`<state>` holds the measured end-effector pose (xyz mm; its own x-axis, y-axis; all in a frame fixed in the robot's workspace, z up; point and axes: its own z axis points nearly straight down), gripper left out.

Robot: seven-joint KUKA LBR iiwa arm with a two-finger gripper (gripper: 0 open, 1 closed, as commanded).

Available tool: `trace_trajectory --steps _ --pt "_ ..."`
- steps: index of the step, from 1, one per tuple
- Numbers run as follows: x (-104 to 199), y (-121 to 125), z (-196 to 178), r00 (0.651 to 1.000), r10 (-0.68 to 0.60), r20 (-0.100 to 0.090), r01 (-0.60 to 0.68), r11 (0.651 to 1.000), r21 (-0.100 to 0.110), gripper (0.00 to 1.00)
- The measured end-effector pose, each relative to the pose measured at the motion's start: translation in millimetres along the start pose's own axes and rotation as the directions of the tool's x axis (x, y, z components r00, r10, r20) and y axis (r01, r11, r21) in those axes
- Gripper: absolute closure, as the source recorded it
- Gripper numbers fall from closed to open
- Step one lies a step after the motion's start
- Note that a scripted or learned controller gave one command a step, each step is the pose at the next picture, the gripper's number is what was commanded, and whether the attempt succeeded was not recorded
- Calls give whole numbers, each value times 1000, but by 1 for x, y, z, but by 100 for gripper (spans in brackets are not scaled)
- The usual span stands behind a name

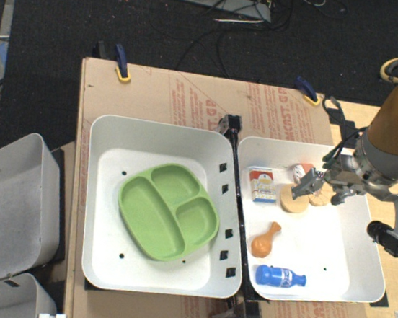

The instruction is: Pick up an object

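While poised low over the right bin (357, 284), pincer (310, 185) at the far end among a cluster: tan wooden piece (296, 202) just beneath, small carton (262, 185) just left. Whether released or clenched, cannot tell; nothing visibly between the fingers. Orange drumstick toy (266, 240) and blue bottle (279, 276) nearer the front, well apart, easier to reach. Green divided plate (168, 210) alone in the left bin (102, 178). Probably lined up for the tan piece.

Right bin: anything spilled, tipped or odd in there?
Nothing stands out. The bottle lies on its side near the right bin's front wall, the orange piece beside it; no spill or damage shows.
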<state>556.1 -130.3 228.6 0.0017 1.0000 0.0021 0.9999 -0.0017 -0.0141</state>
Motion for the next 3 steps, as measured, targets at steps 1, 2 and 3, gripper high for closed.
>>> trace_trajectory --steps 1,2,3 --pt "0 3 -7 1000 -3 2 3 1000 -13 0" --pt "3 2 36 1000 -1 2 1 1000 -10 0" --pt "3 -5 97 1000 0 1 0 1000 -9 0"
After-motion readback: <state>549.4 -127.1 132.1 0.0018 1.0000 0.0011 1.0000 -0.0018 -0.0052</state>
